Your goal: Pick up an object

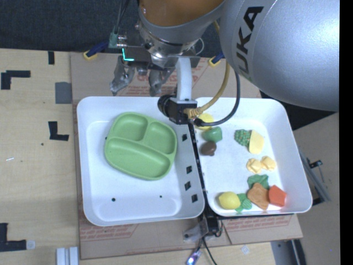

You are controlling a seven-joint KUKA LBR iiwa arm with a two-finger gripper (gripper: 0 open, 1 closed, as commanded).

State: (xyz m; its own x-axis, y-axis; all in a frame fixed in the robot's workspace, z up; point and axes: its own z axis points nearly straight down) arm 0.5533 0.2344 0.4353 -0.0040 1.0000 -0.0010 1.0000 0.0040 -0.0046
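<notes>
The two-finger metal gripper (138, 83) is hovering spread and holding nothing, behind the green three-section plastic plate (141, 145); small plastic toy foods (255, 164) are lying right of that plate.

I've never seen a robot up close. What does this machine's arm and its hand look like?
The big rounded grey arm carries black capital letters, "UKA" being the part that reads. Above the wrist sits a glossy orange band. Below it hangs the small grey metal hand with thin prongs and a green light nearby. A yellowish cable and thin black wires loop down from it.
</notes>
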